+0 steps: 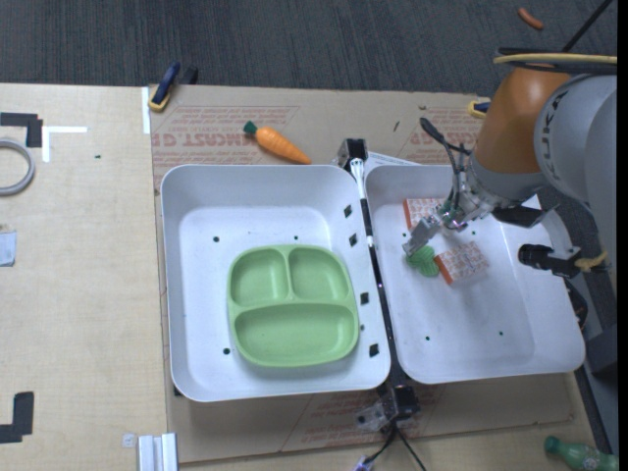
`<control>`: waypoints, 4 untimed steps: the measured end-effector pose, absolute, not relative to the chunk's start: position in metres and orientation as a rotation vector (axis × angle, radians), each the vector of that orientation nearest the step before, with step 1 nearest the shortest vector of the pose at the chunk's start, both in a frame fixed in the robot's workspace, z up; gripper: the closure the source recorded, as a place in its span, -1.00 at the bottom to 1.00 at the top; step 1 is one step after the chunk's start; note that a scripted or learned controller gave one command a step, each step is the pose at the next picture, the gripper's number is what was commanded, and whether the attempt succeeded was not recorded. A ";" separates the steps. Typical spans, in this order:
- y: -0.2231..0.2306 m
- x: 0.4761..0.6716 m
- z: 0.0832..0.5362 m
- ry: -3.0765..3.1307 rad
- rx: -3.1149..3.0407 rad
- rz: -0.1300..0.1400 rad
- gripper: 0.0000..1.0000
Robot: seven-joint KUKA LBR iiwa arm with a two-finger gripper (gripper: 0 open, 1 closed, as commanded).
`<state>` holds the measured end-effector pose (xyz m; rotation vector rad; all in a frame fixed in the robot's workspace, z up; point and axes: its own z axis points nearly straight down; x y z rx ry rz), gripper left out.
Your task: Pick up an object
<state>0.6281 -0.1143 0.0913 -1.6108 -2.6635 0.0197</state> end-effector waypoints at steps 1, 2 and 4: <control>-0.051 0.659 0.193 -2.966 -1.047 -0.001 -1.00; -0.013 0.619 0.192 -3.067 -0.688 0.000 -1.00; -0.063 0.603 0.193 -3.143 -0.131 0.000 -1.00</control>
